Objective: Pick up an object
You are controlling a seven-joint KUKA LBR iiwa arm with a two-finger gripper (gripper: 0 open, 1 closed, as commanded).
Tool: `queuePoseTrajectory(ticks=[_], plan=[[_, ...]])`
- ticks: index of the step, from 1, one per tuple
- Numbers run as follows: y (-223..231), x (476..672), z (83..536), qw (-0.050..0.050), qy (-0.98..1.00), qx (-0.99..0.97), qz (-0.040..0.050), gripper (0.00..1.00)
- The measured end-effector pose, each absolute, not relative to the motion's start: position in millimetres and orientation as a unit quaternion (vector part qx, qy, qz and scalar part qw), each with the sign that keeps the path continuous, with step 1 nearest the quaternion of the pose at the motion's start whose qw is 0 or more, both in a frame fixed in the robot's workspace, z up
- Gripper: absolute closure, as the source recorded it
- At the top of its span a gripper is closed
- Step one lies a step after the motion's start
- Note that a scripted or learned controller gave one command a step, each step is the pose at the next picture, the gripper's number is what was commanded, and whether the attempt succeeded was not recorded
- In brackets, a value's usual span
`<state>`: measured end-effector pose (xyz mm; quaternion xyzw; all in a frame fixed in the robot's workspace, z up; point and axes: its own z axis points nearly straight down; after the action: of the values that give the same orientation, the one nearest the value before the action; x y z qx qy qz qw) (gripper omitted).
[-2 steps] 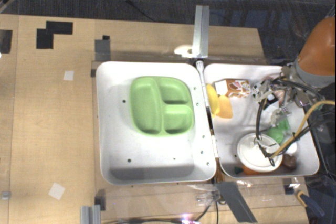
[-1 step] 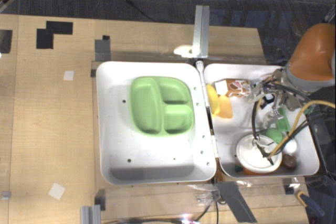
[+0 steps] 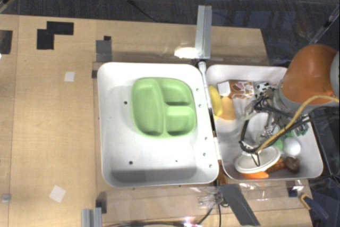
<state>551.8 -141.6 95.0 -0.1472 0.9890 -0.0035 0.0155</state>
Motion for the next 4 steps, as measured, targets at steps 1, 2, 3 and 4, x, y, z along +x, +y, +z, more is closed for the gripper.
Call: queuePoseTrajectory(ticks=[1, 2, 3, 4], plan=[[-148, 549.6, 92, 0.014, 0.997, -0.081, -0.003, 0.0], [-146, 555.5, 108, 0.024, 0.996, -0.084, -0.0051, 1.0], [-187, 583.4, 143, 0.007, 0.97, -0.245, -0.0027, 1.0], [-205, 612.5, 143, 0.006, 0.921, -0.389, -0.0028, 1.0]])
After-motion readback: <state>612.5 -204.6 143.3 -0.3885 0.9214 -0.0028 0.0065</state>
